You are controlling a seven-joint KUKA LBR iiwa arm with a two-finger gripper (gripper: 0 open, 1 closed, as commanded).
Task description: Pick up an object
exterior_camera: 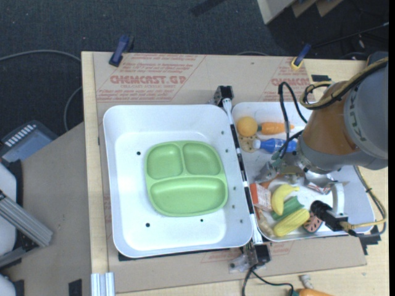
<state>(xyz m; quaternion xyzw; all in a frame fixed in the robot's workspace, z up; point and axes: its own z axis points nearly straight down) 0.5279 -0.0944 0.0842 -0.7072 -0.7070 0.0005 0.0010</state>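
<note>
The right bin [365, 209] holds toy food. An orange ball [247, 126], a small carrot [271, 128] and a blue bottle-like piece [273, 145] lie at its far left. A yellow banana [282, 197], a corn cob [290, 221] and an orange packet [262, 197] lie at its near left. My gripper [282, 167] hangs low over the middle of this bin, between the blue piece and the banana. The wrist hides most of it. I see nothing clearly held.
The left bin [123, 165] bears a green divided plate [185, 179] in its middle. A black divider rail [237, 159] runs between the two bins. Blue clamps [120, 49] sit on the cardboard at the back.
</note>
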